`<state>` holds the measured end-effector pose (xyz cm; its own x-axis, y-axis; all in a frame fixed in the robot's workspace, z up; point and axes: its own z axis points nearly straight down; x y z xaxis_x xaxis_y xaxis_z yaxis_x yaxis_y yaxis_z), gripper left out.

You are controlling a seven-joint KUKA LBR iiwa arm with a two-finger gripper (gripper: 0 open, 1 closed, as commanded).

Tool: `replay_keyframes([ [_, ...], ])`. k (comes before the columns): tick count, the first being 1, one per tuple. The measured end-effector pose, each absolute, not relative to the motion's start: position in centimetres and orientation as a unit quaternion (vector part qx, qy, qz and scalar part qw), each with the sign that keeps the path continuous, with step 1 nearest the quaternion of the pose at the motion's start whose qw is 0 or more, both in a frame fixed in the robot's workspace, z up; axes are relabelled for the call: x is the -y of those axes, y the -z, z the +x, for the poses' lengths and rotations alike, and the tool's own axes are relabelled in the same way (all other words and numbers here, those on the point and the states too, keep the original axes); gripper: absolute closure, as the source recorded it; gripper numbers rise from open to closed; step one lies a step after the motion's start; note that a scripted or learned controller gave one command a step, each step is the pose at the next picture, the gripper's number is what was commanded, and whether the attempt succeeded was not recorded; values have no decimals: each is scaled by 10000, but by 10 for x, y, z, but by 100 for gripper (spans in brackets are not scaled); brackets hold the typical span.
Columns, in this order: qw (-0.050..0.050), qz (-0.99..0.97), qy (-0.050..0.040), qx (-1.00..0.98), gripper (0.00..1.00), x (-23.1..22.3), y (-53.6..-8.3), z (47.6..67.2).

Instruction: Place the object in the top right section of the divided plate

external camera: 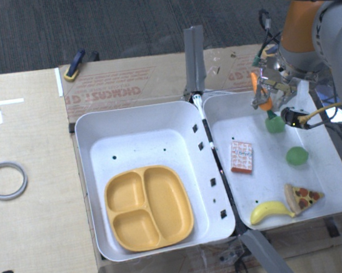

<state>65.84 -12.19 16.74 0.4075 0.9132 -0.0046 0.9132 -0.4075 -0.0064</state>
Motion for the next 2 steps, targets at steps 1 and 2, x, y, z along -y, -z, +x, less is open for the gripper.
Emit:
replay_keyframes([
  [1,22,-7429,-24,6694,100,136,-103,658],
  [2,-51,-6264,-13,7795,100,126,-101,661],
])
